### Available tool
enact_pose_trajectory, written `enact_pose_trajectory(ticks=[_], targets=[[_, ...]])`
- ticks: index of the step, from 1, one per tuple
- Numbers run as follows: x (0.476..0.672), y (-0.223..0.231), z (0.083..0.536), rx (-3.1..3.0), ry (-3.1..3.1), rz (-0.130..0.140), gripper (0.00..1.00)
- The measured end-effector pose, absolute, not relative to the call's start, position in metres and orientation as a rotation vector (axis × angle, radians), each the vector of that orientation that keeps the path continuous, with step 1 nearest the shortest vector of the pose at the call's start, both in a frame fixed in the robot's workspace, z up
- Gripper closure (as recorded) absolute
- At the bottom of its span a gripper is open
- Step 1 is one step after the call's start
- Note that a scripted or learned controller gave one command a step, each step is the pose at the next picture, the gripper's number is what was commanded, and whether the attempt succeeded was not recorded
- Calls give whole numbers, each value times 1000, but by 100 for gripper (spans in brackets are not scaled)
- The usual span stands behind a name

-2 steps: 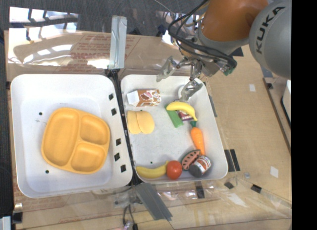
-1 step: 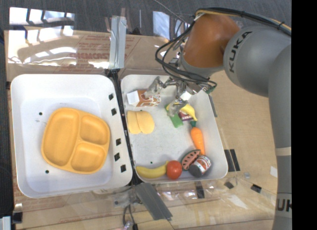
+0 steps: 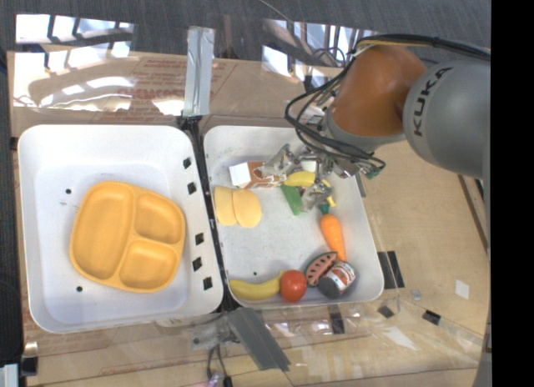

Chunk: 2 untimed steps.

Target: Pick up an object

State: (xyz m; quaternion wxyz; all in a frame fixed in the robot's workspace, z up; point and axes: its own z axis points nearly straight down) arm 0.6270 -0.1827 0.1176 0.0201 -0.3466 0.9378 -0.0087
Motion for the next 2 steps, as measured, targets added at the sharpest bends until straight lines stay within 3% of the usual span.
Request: enact_pose_trajectory(ticks=[1, 2], targets=[[618, -194, 115, -972, 2940, -25, 0], [548, -208, 92, -726, 3056, 1, 0]])
